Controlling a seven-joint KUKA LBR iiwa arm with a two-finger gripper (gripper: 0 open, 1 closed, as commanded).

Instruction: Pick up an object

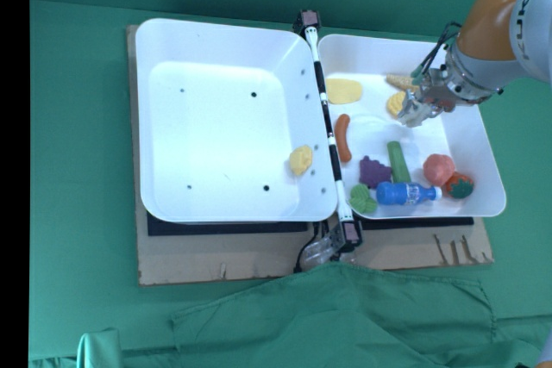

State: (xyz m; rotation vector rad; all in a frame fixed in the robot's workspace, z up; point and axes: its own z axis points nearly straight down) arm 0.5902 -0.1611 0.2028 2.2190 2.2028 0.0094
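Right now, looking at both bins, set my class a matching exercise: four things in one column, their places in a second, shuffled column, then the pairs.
Things
1. blue bottle
2. red sausage
3. small yellow piece
4. gripper

Places
A. left bin, near its right wall
B. over the upper part of the right bin
C. lying along the right bin's front edge
D. right bin, close to the divider between the bins

Pairs: 1-C, 2-D, 3-A, 4-B

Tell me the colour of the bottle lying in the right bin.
Blue, with a white cap; the bottle shows in the camera view.
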